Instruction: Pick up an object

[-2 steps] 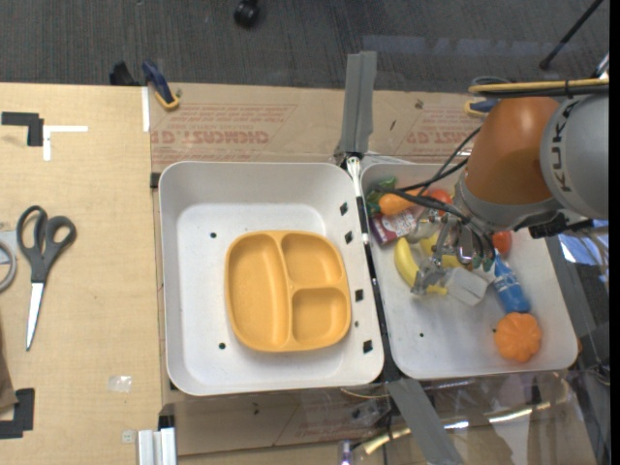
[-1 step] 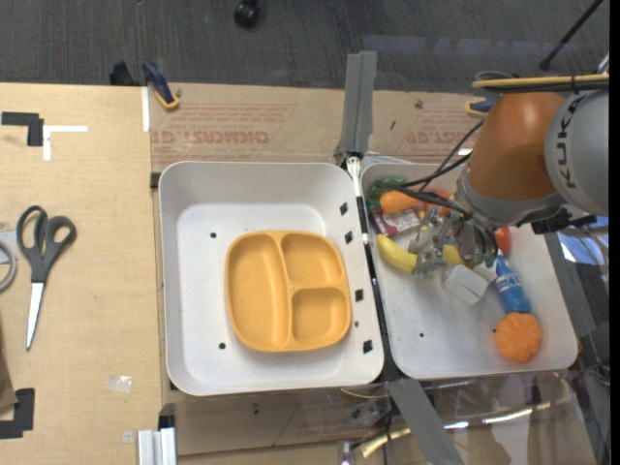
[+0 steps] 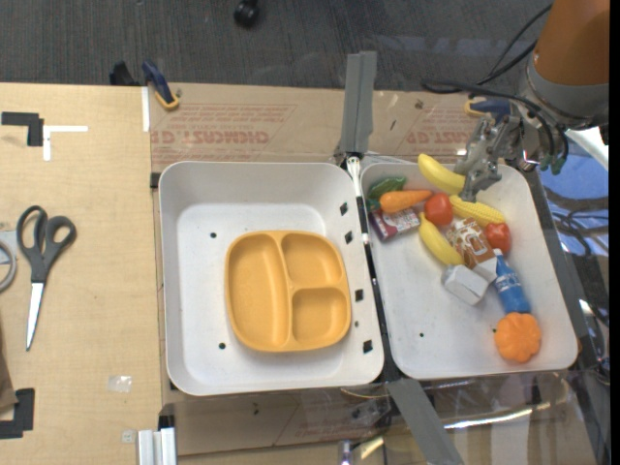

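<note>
I'm hovering my hand (image 3: 481, 174) at the right bin's (image 3: 455, 352) 12 o'clock, over the bananas (image 3: 441, 173). Can't tell how open it is, and I'm not seeing anything gripped, so the pick's not done yet.

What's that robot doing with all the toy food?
The robot arm's gripper hangs over the right bin, just above a pile of toy food: bananas, a carrot, tomatoes, an orange and a blue bottle. It isn't holding anything yet. The left bin has a yellow divided plate in it.
</note>
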